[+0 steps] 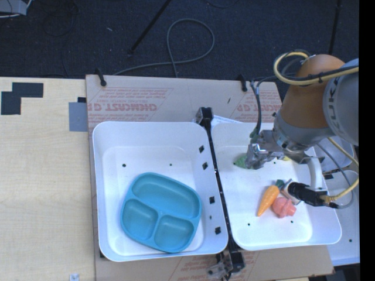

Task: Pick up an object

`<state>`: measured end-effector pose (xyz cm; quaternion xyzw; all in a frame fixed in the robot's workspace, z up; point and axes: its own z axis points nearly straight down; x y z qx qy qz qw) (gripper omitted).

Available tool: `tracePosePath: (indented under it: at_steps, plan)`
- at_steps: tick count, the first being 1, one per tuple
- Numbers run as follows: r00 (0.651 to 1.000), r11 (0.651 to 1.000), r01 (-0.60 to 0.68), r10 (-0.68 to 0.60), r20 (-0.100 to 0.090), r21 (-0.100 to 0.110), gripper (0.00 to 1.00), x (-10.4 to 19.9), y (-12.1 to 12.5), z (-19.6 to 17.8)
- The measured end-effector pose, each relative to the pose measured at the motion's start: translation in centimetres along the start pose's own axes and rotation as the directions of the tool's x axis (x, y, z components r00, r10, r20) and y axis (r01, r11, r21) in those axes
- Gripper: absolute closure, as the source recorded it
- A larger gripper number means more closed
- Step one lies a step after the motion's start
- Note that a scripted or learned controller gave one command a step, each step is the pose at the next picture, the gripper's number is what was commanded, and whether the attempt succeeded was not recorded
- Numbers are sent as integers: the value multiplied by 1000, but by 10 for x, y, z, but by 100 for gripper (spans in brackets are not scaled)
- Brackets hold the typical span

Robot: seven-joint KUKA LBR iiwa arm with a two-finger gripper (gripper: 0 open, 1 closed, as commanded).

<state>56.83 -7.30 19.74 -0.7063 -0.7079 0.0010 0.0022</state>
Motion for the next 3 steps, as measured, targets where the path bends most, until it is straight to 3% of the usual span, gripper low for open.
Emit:
tracePosePath:
  at_steps: [1, 3]
  plan:
    - [1000, 1000, 2, -2, -1, -1, 100, 54, 1, -3]
    - [1000, 1000, 2, -2, 0, 1, 100, 150, -21, 5]
